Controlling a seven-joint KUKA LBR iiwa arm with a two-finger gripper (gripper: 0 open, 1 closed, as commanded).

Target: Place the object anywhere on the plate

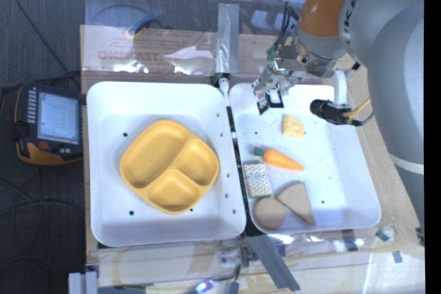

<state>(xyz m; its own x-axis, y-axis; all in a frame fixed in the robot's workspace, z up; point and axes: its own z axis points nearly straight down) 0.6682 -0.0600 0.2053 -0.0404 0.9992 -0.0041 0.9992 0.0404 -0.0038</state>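
Observation:
A yellow plate (170, 165) with three compartments lies in the left bin (103, 217). The right bin (344, 203) holds a pale yellow cheese block (293, 126), an orange carrot (282, 159), a small green-and-white packet (257, 180), a tan egg-shaped piece (269, 213) and a brown wedge (298, 201). My gripper (270, 96) hangs over the far left corner of the right bin, up and left of the cheese block and apart from every item.
A raised divider (231, 141) separates the two bins. The black camera mount (329, 110) on the arm sits over the right bin's far side. A teach pendant (45, 124) lies left of the bench.

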